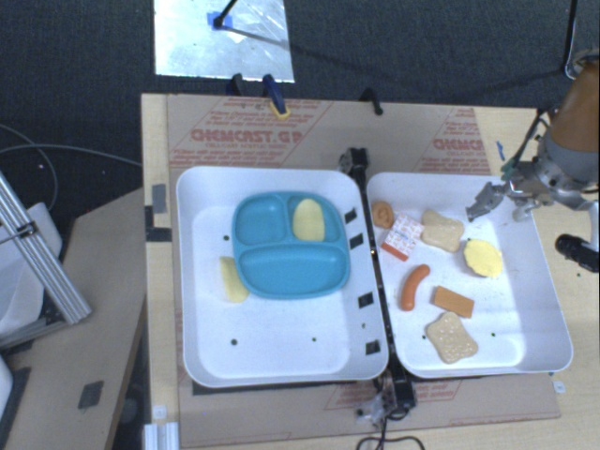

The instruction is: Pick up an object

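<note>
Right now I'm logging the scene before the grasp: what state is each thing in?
gripper: above right bin's far edge, holding nothing
blue plate: in left bin, upright
yellow piece: in the plate's upper right compartment
sausage: lying loose in right bin
toast slice: flat, near right bin's front

silver sheet (223, 24) behind the bench, aluminium rail (37, 262) at left
</note>
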`<state>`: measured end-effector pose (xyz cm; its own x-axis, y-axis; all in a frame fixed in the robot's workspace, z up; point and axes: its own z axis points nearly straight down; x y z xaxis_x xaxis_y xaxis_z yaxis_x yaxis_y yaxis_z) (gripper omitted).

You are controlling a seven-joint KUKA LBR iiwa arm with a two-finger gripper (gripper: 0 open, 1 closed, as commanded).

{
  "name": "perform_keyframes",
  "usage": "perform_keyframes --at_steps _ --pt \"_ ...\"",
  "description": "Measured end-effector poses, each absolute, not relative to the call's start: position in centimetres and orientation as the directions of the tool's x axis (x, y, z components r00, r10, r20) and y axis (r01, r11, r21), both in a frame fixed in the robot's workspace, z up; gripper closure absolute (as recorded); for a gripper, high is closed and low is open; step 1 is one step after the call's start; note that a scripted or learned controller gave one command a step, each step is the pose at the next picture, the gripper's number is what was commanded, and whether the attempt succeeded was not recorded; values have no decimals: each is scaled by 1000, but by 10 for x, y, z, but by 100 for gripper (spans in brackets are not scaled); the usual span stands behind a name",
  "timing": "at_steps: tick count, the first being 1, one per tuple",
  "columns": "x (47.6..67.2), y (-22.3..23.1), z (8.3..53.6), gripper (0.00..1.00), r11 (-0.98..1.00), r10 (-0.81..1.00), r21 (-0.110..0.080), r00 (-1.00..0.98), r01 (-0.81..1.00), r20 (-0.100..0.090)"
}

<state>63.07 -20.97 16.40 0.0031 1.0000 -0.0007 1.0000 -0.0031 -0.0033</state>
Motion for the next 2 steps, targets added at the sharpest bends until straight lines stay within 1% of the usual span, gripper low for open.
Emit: perform_keyframes --at_steps 1,2 --pt "574 -206 80 0 -1 1000 -5 1 1000 1" --pt "652 -160 86 0 10 1000 9 -10 1000 -1"
